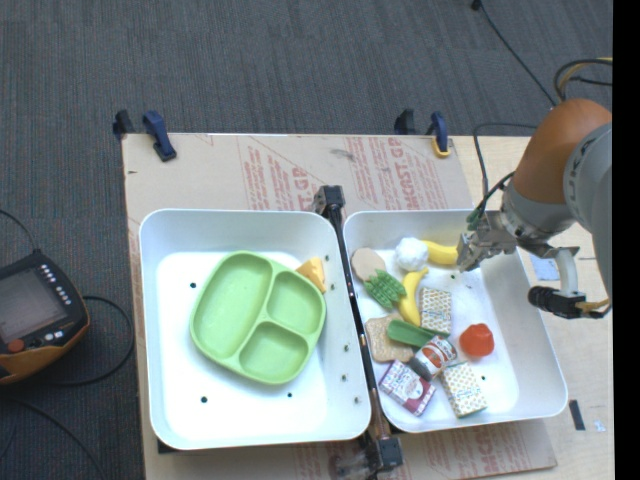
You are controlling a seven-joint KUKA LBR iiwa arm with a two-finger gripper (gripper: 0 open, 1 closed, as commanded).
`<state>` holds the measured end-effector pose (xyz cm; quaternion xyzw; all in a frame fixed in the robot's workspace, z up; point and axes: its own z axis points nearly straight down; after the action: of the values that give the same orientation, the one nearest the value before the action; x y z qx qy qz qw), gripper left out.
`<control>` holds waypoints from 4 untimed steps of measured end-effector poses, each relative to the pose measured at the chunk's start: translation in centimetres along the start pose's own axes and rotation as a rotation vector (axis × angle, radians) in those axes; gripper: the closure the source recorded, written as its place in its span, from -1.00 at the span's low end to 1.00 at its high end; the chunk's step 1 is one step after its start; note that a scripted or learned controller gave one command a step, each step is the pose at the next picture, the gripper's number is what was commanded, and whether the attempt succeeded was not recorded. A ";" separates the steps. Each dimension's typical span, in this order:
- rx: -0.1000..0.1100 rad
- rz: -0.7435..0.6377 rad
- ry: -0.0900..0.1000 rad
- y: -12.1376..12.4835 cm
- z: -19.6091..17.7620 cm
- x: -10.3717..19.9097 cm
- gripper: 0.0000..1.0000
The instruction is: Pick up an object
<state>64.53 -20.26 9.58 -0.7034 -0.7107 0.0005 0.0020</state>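
Camera view: we see our gripper (470, 251) by the banana (437, 251); nothing lifted yet, and its grip we cannot tell.

Robot lab, clamped bench board (250, 173), teach pendant (35, 313)

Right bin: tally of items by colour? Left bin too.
Right bin:
Yellow: 2, bananas
Green: 2
White: 1, ball
Red: 1
Tan: 2, biscuits
Printed packs and can: 4
Left bin:
Green: 1, divided plate
Yellow: 1, wedge
Total: 14
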 end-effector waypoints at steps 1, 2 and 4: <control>0.000 -0.001 0.000 0.0 0.0 0.0 -1.00; 0.000 0.007 0.000 0.0 0.9 7.0 -1.00; 0.002 0.005 0.000 0.0 0.0 7.0 -1.00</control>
<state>64.43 -13.28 9.57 -0.7051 -0.7091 0.0011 0.0028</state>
